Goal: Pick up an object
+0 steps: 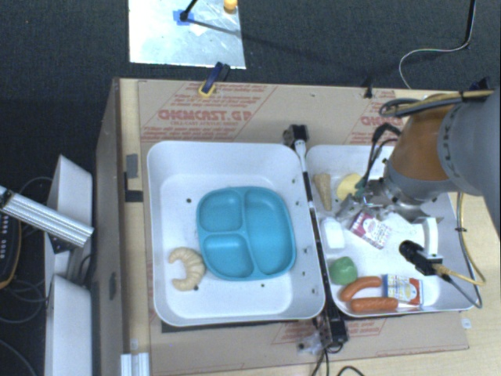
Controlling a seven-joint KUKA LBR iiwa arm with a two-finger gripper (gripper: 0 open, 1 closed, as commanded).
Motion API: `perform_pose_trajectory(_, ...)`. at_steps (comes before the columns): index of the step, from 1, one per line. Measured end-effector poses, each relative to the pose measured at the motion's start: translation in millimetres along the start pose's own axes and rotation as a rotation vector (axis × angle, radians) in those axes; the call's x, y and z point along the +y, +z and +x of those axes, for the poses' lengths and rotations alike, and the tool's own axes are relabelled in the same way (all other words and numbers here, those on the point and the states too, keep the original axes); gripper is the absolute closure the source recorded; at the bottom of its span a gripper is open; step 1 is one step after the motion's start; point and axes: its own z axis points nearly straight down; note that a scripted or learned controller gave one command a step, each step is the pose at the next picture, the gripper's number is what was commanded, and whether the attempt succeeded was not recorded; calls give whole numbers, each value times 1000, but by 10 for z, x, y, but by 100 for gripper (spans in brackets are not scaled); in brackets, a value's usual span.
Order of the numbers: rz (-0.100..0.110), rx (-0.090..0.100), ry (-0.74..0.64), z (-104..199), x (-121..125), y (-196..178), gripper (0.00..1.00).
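Gripper (354,207) down in right bin (446,308), over a small pink-and-white packet (369,229); can't tell its state. Around it: yellow piece (348,185), cone (322,188), white block (334,234), green ball (342,270), hot dog (366,287), orange-white packet (401,288). Left bin (168,163) holds blue divided plate (244,232), croissant (187,268) just beside it.

Robotics laboratory test bench. An industrial arm (438,143) enters at right above two white bins (235,159) resting on cardboard sheeting (203,112); loose cables (434,49) cross dark carpet (63,45) at upper right, and aluminium framing (47,214) stands at left.
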Motion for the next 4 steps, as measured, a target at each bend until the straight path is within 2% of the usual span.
perform_pose_trajectory(1, -2, 0, -1, 0, 10, -108, 100)
perform_pose_trajectory(2, -3, 0, -2, 1, 9, -107, 0)
perform_pose_trajectory(3, -1, 0, 1, 7, -528, 1, 0)
perform_pose_trajectory(4, -3, 0, 0, 10, -519, -104, 100)
